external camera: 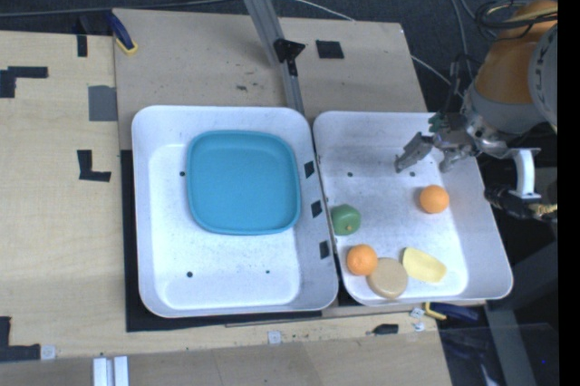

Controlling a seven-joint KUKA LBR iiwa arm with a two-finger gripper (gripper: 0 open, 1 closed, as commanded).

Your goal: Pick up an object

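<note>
Gripper [428, 154] hangs over the right bin's [381, 135] far right corner, fingers apart and holding nothing, probably because it's lining up on the orange ball [434, 199] nearby.

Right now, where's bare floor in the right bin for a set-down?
Right bin: free across the middle-left, between the fingers and the green ball. Crowded along the near edge: orange ball, tan disc, yellow piece. Another orange ball sits by the right wall.
</note>
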